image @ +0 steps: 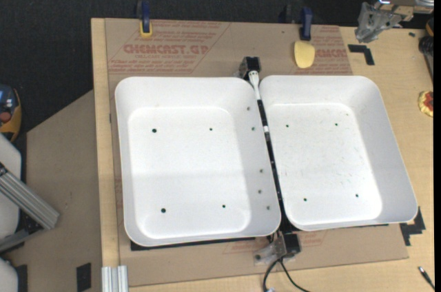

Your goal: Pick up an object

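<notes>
A small pale yellow object (304, 54) lies on the brown bench board just behind the right bin's (393, 146) far rim, outside both bins. My gripper (372, 23) hangs at the top right, beyond the right bin's far right corner and about a hand's width to the right of the yellow object. Nothing shows in its grasp. The left bin (131, 146) and the right bin show bare white floors with a few small dark dots.
Two blue clamps (143, 10) (305, 21) grip the board's far edge. A black clip (249, 67) and strip join the bins in the middle. A reddish object (426, 102) sits at the right edge. Cables (279, 256) run at the front.
</notes>
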`<state>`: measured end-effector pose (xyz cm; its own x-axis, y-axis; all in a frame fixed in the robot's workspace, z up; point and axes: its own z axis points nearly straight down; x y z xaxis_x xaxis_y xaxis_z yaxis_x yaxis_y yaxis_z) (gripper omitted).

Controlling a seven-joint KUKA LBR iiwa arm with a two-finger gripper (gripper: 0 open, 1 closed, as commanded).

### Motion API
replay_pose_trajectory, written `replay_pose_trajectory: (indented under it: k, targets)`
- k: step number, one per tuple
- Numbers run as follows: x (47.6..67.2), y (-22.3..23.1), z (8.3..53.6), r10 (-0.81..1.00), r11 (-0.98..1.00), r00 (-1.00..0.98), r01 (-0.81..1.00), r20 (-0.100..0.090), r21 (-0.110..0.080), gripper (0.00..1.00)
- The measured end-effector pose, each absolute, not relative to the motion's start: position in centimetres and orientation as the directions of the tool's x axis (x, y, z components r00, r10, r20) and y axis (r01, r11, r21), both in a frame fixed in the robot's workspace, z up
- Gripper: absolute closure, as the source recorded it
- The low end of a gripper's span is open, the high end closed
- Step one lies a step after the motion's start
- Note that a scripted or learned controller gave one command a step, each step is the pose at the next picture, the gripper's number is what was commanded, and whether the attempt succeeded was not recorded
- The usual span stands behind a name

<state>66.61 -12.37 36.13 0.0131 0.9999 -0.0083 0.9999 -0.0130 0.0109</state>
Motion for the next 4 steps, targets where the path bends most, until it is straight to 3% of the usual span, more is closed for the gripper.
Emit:
replay_pose_trajectory:
  k: [1, 2, 3, 4]
  targets:
    - [66.6, -4.8, 24.8, 1.0, 0.005, -0.005, 1.0, 0.003, -0.009, 1.0]
    - [66.0, -4.4, 28.3, 1.0, 0.001, -0.001, 1.0, -0.001, 0.005, 1.0]
    - [61.7, -6.1, 31.5, 1.0, -0.002, 0.002, 1.0, 0.001, -0.002, 1.0]
    - [64.7, 1.5, 24.7, 1.0, 0.007, -0.007, 1.0, 0.003, -0.006, 1.0]
